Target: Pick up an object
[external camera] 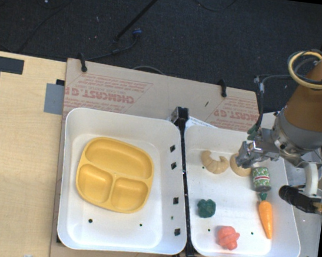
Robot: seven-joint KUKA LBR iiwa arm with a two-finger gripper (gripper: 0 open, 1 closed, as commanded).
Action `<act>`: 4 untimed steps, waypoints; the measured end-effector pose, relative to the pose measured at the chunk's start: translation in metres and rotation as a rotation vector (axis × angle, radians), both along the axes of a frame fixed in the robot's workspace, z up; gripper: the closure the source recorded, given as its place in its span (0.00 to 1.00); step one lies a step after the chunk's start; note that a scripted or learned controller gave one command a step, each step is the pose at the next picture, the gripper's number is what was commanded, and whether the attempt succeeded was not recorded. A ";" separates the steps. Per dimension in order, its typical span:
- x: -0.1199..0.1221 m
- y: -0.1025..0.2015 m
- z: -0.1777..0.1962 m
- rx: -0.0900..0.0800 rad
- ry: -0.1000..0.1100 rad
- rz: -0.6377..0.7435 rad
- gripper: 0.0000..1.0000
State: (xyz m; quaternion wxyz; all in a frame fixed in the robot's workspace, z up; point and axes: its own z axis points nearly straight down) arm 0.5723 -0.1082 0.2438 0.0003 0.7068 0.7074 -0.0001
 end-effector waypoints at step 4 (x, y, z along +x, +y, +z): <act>-0.049 0.203 -0.024 0.001 0.007 0.005 1.00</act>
